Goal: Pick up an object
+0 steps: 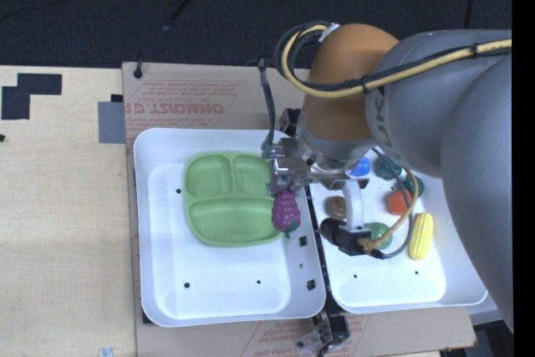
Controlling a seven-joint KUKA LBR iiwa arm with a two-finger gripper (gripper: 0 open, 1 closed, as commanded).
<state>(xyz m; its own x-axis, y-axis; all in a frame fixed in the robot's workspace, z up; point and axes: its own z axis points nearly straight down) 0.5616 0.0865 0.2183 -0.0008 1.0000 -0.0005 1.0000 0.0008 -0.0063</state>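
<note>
A purple bunch of toy grapes hangs over the right rim of the green divided plate in the left bin. My gripper is directly above the bunch, its fingers shut on the top of the grapes. The grey arm with the orange band comes in from the right and hides part of the right bin.
The right bin holds a yellow corn cob, an orange piece, a blue piece, a green piece and a brown piece. A dividing wall runs between the bins just right of the grapes.
</note>
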